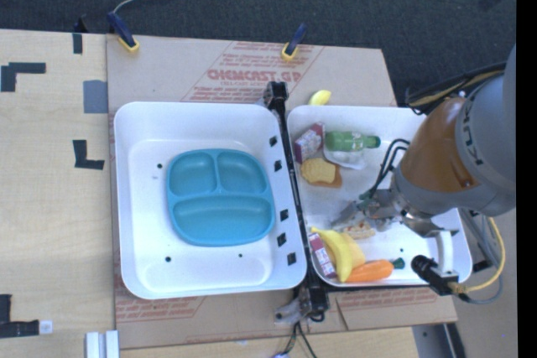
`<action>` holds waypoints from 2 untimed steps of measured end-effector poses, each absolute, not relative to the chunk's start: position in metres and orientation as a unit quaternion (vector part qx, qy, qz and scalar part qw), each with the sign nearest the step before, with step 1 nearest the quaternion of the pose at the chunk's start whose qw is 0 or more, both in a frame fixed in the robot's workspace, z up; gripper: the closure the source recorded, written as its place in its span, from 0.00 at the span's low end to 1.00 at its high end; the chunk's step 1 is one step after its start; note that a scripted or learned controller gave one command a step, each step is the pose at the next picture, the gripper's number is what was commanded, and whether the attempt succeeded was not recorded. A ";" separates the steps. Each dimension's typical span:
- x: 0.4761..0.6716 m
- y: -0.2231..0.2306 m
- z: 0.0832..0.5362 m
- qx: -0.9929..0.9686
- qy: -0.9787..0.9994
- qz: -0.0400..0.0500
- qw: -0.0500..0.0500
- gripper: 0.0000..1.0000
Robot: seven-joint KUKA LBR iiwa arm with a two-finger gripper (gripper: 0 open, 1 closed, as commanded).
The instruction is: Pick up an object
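The right bin [403,120] holds several toy foods. A maroon and white carton [308,142] and a green bottle [351,142] lie at its far side, with a brown bread slice [320,172] just below them. A banana [341,251], a carrot [370,271] and a red packet [320,251] lie along the near wall. My gripper [359,218] is low in the middle of this bin, just above the banana and right of the bread. A small tan item [362,228] shows under it, too blurred to name.
The left bin [134,180] holds a blue divided plate [221,195]. A small yellow object [320,97] sits just beyond the right bin's far rim. The arm's orange band [436,151] hangs over the right bin's right side. Clamps and a cable lie on the cardboard behind.
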State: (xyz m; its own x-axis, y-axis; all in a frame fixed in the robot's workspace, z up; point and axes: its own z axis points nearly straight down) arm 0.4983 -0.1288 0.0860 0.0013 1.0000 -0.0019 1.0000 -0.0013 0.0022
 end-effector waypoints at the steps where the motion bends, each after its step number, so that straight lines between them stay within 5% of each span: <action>1: 0.499 -0.130 0.096 0.708 0.706 0.000 0.003 1.00; 2: 0.539 -0.062 0.184 0.707 0.708 0.000 0.000 1.00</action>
